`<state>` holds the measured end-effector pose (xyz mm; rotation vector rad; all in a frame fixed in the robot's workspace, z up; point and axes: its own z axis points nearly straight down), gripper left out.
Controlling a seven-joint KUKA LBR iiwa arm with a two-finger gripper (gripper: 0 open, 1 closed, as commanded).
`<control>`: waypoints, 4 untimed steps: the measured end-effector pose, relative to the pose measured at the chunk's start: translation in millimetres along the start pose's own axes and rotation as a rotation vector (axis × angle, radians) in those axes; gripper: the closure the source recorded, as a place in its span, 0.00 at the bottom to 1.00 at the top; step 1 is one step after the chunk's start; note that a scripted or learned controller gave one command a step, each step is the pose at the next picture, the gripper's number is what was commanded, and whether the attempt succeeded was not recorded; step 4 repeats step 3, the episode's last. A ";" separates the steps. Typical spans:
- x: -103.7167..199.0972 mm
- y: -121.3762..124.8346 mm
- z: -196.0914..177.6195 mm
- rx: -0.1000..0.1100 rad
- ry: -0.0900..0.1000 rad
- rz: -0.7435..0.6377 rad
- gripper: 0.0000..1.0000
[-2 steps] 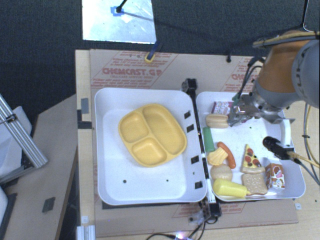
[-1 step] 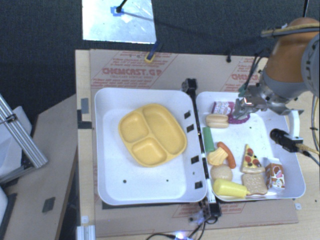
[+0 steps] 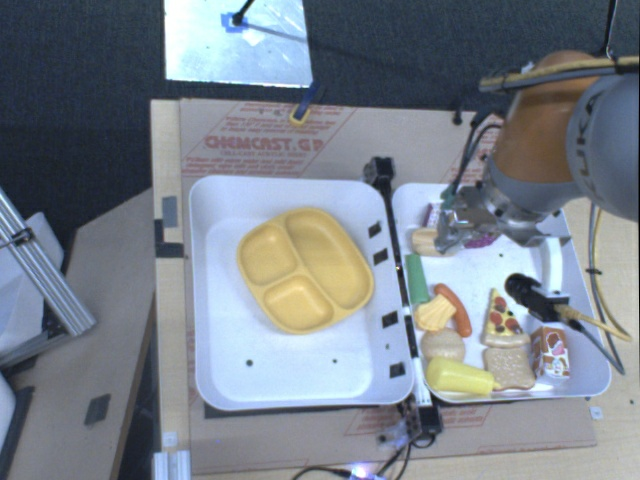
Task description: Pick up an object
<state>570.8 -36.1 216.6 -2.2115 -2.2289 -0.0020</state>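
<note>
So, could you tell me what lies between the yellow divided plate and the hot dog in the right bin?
In the camera view, between the yellow plate and hot dog lie the bins' adjoining rims, then a green stick.

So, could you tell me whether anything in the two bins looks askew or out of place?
Only mildly: the yellow divided plate lies rotated at a slant in the left bin, and the toy foods, such as the pizza slice, are crowded along the right bin's near edge.

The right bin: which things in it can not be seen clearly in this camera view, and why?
- Gripper: too small and blurred in the camera view to tell its finger state.
- Purple object: mostly hidden under the arm's wrist.
- Pale item beside the gripper: too blurred to identify.
- Right bin: its far right corner is covered by the arm.
</note>
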 end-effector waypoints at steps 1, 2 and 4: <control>59.9 -20.5 -8.0 -0.001 0.001 -0.003 1.00; 112.4 -31.0 -0.2 -0.001 0.001 -0.002 1.00; 110.4 -38.9 -17.2 -0.003 -0.001 0.002 1.00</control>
